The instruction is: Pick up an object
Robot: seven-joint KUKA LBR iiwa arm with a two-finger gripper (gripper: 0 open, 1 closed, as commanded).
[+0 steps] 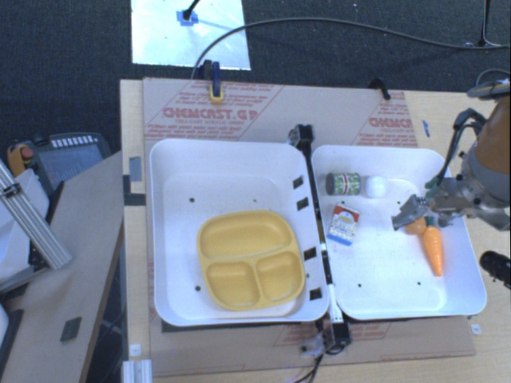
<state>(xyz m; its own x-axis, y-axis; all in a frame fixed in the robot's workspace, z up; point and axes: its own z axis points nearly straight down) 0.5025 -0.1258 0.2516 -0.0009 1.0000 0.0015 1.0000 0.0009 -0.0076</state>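
Observation:
The right bin [383, 294] holds an orange toy carrot [433, 250] lying lengthwise near its right wall, its leafy end pointing to the back. My gripper [414, 212] hangs right over that upper end, and a bit of orange shows just beneath it. I cannot tell whether it touches the carrot. A small red, white and blue carton [344, 224] lies near the bin's left wall. A small bottle with a green label and a white cap [353, 184] lies on its side at the back.
The left bin [184, 214] carries a yellow divided plate [251, 259] at its front. A black divider strip [314, 214] runs between the bins. The arm [487, 174] reaches in over the right bin's right wall.

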